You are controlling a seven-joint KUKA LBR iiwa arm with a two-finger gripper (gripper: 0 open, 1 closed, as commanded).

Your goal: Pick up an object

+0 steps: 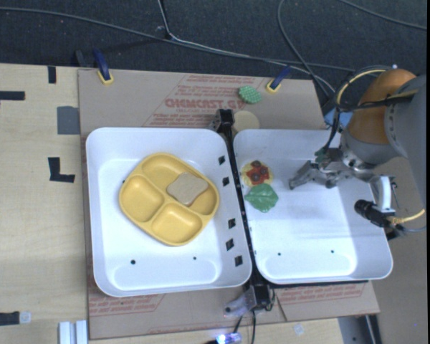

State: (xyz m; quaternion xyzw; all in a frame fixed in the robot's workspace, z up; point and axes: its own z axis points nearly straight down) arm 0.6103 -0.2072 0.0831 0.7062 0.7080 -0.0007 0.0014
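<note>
Leaf (261, 198): green, right bin (322, 264), left side, touching red-yellow piece (257, 172). End effector (301, 180): fingers apart, holding nothing, just right of both. Risk: thin items slip or scoot against bin wall.

A yellow divided plate (168, 199) is sitting in the left bin (107, 264) with a tan slice of bread (187, 188) lying across its middle. In the right bin (322, 264), a red and yellow toy (257, 172) is resting just above a green leafy piece (262, 198), near the dividing wall. The hand (299, 180) is hovering over the right bin, apart from both toys. A green studded piece (249, 94) is lying on the cardboard behind the bins.
</note>
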